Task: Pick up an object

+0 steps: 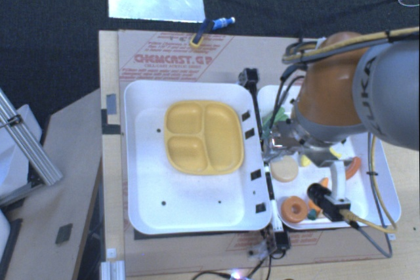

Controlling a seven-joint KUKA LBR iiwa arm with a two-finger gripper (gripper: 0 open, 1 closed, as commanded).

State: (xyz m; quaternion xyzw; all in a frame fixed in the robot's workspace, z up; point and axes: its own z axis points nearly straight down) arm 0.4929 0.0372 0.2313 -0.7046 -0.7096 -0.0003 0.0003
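The gripper (281,141) was held low at the left side of the right bin (384,190), just above the disc (285,170) and largely hidden beneath the arm (328,95). Whether it was released or clenched could not be told, and nothing was seen gripped in it. That station was judged to have been taken because the small, graspable things were gathered in this bin, with the pale, round disc as the likeliest target, since it was nearest the tool and lay flat and apart from its neighbours. Below the disc, near the bin's front rim, an orange ring (294,208) was seen. To the disc's right, well apart, a red-orange piece (353,167) lay tilted. Above the disc, partly covered by the arm, a green piece (280,119) was made out. Some smaller scraps between the disc and the red-orange piece were too small to be named. To the disc's left, across the shared wall, a yellow plate (203,136) lay flat in the middle of the left bin (197,200). It was judged too wide and shallow for an easy pinch, and so was left aside. In all, two bins were counted, one plate with three compartments, one disc, one ring, one red-orange piece and one green piece. The pick was judged not yet made.
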